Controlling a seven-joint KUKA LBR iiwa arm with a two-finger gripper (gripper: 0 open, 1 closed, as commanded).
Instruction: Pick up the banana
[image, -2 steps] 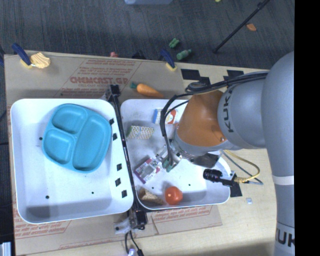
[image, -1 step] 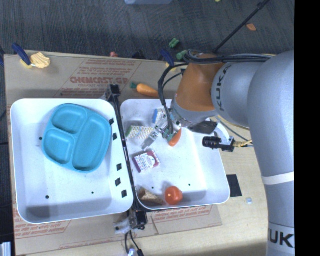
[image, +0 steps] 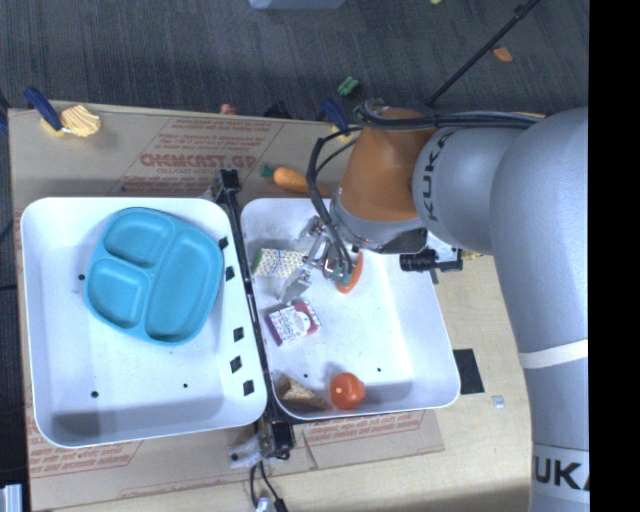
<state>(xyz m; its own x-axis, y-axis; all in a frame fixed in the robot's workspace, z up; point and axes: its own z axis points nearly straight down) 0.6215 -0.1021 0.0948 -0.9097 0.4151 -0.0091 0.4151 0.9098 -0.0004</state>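
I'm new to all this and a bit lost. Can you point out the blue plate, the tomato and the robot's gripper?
blue plate (image: 155, 275): camera view, ridge between its compartments.
tomato (image: 347, 390): camera view, its red top.
gripper (image: 312, 262): camera view, midway between its fingertips.

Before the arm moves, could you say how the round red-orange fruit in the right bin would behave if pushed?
The round red-orange fruit would probably roll, being round. It looks smooth, so may slip. The white bin's near wall beside it should stop it.
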